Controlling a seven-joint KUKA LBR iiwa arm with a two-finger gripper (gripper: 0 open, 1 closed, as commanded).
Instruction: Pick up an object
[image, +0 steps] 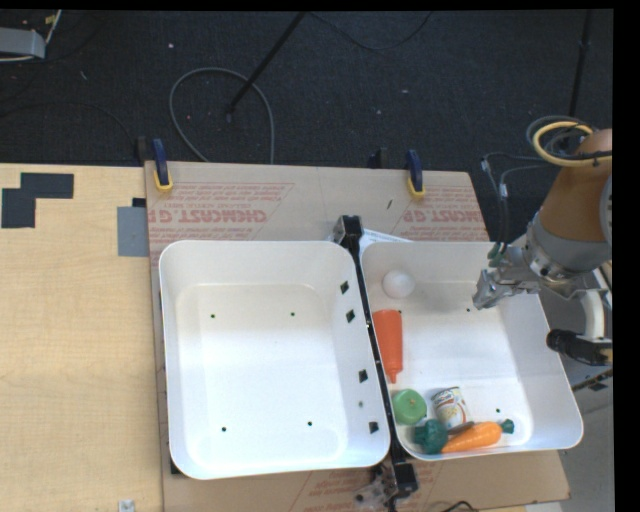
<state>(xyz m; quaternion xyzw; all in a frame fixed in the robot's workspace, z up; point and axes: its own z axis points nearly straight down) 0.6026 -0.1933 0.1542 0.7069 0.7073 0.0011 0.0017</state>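
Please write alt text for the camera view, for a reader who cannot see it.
A grey robot arm's gripper hangs over the right bin, which contains a white ball, orange bottle, green lid, small can and toy carrot.

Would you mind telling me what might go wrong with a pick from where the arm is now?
1. The green round piece, small can, dark green toy and toy carrot crowd one corner of the right bin; a grasp could catch two or wedge against the wall.
2. The white ball may roll away when touched.
3. The gripper hangs near the bin's far edge and might clip it descending.
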